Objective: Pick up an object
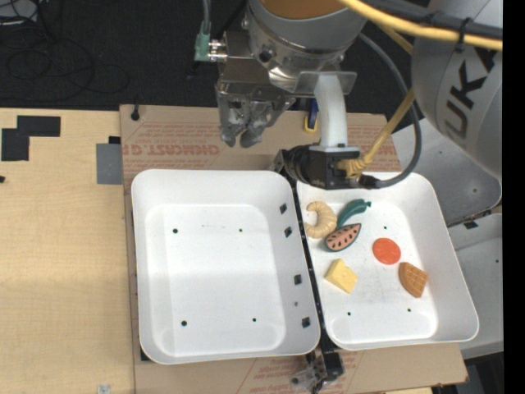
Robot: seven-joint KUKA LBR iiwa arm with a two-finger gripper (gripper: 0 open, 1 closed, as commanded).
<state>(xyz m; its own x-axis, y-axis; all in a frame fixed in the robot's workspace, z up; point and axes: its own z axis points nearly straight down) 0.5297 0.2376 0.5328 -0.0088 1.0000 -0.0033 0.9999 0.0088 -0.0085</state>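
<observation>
Lying in the right bin [447, 318], the candidates cluster toward its far-left part: croissant [321, 217], watermelon slice [344, 237], green leaf [353, 211], cheese wedge [341, 276], red disc [387, 251] and waffle piece [413, 279]. I see the gripper [245, 127] raised beyond the left bin [148, 302], carrying nothing; whether it is spread or closed I cannot tell. I judge the croissant nearest, lying right of and nearer the camera than the gripper.

Both white bins [164, 189] looked like smooth glossy plastic; the desk [57, 245] was matt pale wood, with printed cardboard [172, 142] beneath
</observation>
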